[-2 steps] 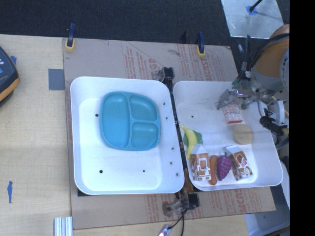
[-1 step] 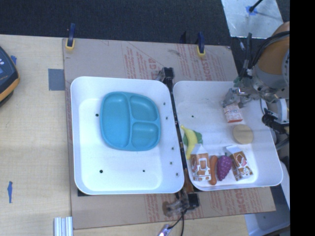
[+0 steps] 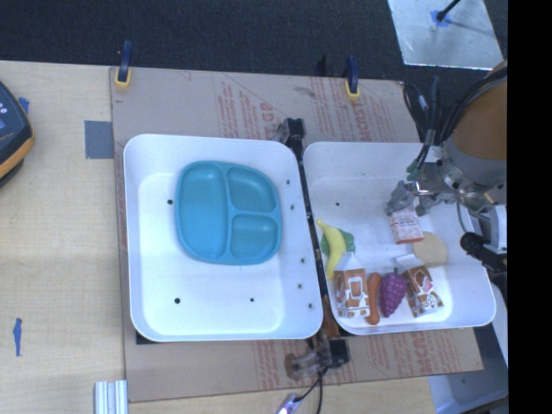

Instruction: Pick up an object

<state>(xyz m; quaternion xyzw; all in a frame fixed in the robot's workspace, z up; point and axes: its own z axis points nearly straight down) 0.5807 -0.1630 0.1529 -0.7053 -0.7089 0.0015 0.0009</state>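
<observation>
The likeliest target is the small red-and-white packet (image 3: 406, 228), lying flat in the right bin (image 3: 362, 166) toward its 3 o'clock side. The gripper (image 3: 409, 198) hangs just at the packet's 12 o'clock, low and almost touching it; whether the fingers are spread or pinched I cannot tell from here, and nothing shows between them. My guess is that this is the approach, with the grasp not yet made. The next move would call for a short shift toward 6 o'clock to centre over the packet, then a straight descent and a close. A pale beige piece (image 3: 431, 250) sits just beside the packet at its 5 o'clock and could get nudged.

The arm comes in from 3 o'clock, orange band (image 3: 485, 119) above the wrist, which is tipped down into the bin. More toy food is crowded along the bin's 6 o'clock edge. On the counter (image 3: 60, 231), the left bin (image 3: 147, 309) holds a blue divided plate (image 3: 228, 212)
</observation>
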